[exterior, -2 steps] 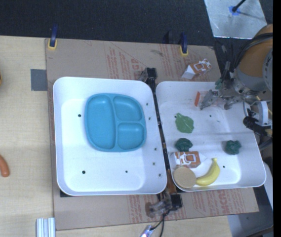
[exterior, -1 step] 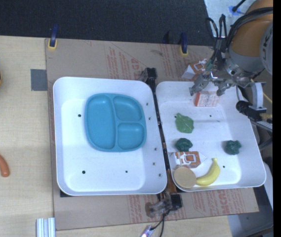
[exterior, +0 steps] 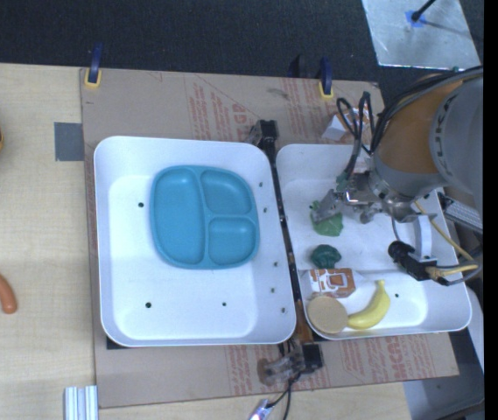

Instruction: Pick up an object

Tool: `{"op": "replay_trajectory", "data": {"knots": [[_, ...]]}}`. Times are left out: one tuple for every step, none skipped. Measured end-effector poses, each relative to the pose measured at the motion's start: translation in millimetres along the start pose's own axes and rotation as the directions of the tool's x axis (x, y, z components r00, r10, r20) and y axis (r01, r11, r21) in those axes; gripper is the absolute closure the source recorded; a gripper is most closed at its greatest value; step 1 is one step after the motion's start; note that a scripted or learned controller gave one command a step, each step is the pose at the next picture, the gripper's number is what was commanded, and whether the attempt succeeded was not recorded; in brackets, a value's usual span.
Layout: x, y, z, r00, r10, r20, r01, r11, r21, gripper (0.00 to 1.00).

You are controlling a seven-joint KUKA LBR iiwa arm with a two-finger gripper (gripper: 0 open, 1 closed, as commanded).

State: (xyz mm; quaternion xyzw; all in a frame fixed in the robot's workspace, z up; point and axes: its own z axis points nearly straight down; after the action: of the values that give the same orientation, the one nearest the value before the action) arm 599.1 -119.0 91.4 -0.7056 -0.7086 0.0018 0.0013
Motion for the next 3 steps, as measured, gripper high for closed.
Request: {"op": "replay_trajectory", "data": {"knots": [[-1, 0, -11, 1.0, -0.001, 0.001, 0.001, 1.0, 0.0, 1.0], [-1, 0, -11, 1.0, -0.001, 0.002, 0.001, 1.0, 0.001, 0.0], [-3, 0, -21, 1.0, -0.002, 0.003, 0.002, 1.0, 0.001, 1.0]]}}
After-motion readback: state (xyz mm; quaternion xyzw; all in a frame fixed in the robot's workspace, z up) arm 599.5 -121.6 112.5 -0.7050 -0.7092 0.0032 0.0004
